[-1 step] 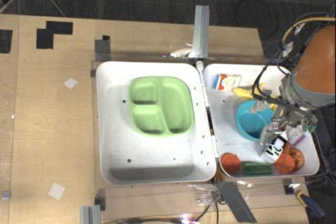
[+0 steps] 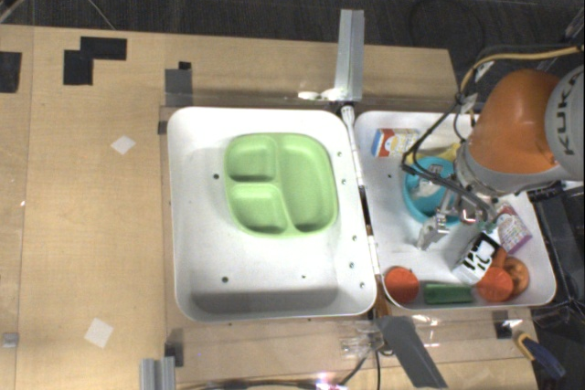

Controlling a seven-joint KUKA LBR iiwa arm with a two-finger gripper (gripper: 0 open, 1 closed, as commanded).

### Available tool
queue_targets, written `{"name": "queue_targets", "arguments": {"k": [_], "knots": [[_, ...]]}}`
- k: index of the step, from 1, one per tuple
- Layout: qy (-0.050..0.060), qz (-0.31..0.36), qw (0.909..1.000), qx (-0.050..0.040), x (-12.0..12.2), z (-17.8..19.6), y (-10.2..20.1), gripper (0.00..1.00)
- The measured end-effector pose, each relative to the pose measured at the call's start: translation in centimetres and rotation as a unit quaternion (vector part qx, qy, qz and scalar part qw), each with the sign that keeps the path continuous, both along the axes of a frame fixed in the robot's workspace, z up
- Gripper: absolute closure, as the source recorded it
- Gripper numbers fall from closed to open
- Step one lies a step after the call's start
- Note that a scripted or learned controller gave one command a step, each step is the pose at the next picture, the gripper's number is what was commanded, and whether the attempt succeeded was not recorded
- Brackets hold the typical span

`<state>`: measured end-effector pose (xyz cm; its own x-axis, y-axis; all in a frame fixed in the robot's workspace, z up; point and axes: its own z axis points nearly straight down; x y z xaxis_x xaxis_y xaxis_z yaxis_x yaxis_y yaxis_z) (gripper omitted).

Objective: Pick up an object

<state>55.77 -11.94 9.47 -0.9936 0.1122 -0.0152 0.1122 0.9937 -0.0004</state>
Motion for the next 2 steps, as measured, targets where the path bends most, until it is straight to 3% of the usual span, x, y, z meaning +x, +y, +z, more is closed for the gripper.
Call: {"name": "queue_targets", "arguments": {"k": [1, 2], "knots": [[-0.005, -0.030, 0.9995, 0.0001, -3.1, -0.3, 3.0, 0.00], [-0.004, -0.024, 0.9997, 0.0002, -0.2, -0.3, 3.4, 0.00]]}}
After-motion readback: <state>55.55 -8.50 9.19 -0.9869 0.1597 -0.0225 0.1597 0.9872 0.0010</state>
